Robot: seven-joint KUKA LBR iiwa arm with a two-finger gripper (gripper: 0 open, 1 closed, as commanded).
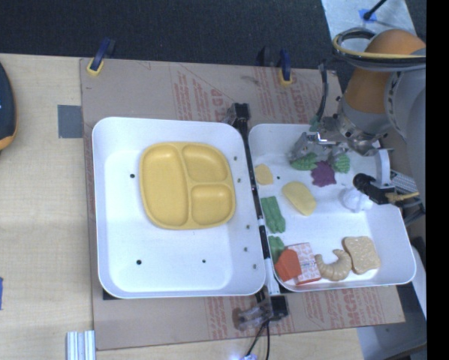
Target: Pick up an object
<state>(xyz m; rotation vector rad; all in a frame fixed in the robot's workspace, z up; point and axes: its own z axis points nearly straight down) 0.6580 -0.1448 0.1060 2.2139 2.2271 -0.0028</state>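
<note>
Lying in the right bin (405, 235), toy foods are scattered: a purple piece (323, 174) and green leafy bits (305, 160) at the far end, a yellow lemon-like piece (299, 198), a green strip (272, 214), a bread slice (361, 253) and a red-and-white carton (299, 264) nearer the front. The gripper (323, 139) sits low over the green and purple pieces; whether its jaws are apart or together I cannot tell. The left bin (116, 223) on the worktop (37, 223) holds a yellow divided plate (187, 184).
</note>
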